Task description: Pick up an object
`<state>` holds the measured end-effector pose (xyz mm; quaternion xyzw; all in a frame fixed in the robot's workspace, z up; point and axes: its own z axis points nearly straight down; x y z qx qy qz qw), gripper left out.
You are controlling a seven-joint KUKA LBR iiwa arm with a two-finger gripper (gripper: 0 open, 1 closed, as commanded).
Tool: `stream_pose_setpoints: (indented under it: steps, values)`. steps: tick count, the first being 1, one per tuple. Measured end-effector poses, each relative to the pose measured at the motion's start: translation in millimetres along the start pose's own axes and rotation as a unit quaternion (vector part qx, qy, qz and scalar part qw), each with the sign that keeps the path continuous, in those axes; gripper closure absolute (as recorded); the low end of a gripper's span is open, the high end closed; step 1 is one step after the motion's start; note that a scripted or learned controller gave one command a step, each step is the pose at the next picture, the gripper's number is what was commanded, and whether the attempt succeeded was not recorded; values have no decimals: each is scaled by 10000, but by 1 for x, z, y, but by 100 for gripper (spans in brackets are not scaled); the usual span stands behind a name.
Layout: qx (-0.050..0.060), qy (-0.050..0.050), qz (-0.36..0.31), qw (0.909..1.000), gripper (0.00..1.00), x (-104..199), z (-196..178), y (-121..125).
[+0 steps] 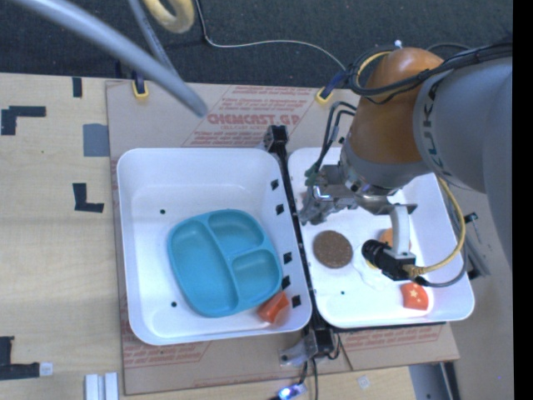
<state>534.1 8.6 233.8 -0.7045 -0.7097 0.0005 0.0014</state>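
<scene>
My gripper (pixel 320 200) hangs low over the left part of the right bin (pixel 454 310), close to the wall shared with the left bin. A brown round disc (pixel 332 248) lies on the bin floor just below and right of the gripper, apart from it. A red-orange piece (pixel 415 297) sits near that bin's front right corner. A small orange thing (pixel 384 235) is partly hidden behind the black fitting on the arm. In the left bin (pixel 133 223) lie a blue divided plate (pixel 223 261) and an orange piece (pixel 273 308) at the front right corner.
The grey arm with its orange band (pixel 391 115) covers the back of the right bin. Black clips (pixel 287 215) line the wall between the bins. A yellow cable (pixel 450 261) loops over the right bin's right side. Cardboard lies under both bins.
</scene>
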Motion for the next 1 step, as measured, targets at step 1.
stream_pose_setpoints:
  steps: [1]
  values:
    - [7, -2, 3, 10000, 100, 53, 15, -9]
